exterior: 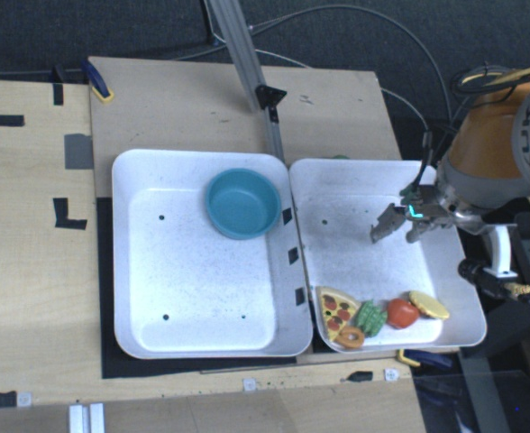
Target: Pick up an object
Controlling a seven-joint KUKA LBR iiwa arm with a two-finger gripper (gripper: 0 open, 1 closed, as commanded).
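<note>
- 2 white bins side by side: left bin (148, 269), right bin (355, 197)
- Blue bowl (242, 203) in left bin's far part
- Gripper (397, 227) over right bin, fingers apart, holding nothing
- Pizza slice (337, 314), green toy (370, 317), tomato (402, 313), yellow piece (428, 305) along right bin's near edge

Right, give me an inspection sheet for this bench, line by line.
Surface: tan bench bearing a left bin and a right bin, side by side.
Job's things: blue bowl in the left bin; pizza slice, green toy, red tomato and yellow piece along the right bin's near edge.
Clutter: nothing seen.
Grippers: gripper over the right bin, holding nothing.
Cables: black cable behind the bins.
Surroundings: dark floor, black tape marks.
</note>
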